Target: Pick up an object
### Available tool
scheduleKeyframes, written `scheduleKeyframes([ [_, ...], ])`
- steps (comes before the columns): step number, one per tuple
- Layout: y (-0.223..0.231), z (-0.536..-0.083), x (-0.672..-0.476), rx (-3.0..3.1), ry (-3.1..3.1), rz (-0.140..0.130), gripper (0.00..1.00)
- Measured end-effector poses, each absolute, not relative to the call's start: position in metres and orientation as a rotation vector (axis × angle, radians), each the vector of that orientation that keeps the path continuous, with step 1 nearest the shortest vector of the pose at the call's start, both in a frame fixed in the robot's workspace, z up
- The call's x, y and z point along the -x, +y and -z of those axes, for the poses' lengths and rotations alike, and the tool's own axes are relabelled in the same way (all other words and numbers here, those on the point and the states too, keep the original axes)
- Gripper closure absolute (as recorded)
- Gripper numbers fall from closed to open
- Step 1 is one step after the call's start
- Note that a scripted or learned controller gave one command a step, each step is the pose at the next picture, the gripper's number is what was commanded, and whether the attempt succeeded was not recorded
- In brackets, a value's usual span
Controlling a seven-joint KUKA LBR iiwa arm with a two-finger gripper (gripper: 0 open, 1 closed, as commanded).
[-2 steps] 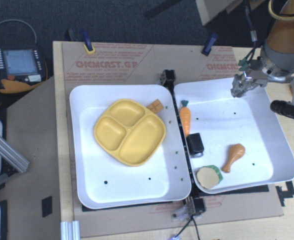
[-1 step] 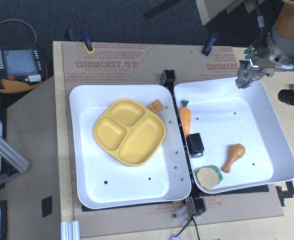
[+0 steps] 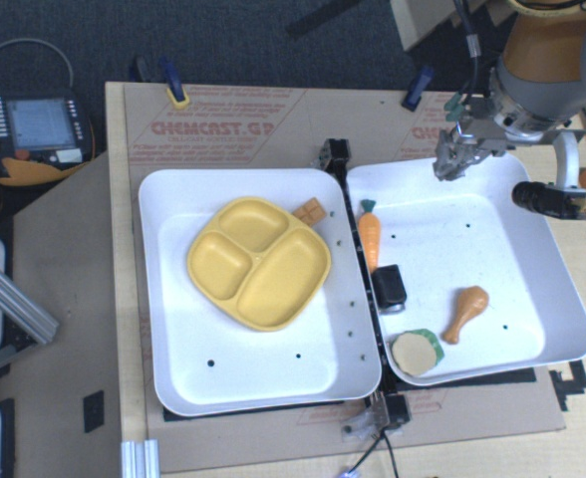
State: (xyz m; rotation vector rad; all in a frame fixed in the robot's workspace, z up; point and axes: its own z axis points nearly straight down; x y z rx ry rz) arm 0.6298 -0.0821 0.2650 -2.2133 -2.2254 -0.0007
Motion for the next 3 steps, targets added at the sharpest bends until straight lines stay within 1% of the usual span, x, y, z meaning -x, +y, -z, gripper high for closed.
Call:
scheduleKeyframes([
  [1,-0.030,-0.247,-0.619,2.212,-2.224,-0.002,1.00],
  [2,0.027,-0.249,-0.611,2.212,-2.226,0.000,1.00],
  [3,0.071,-0.248,-0.599,2.213,-2.224,-0.001,1.00],
])
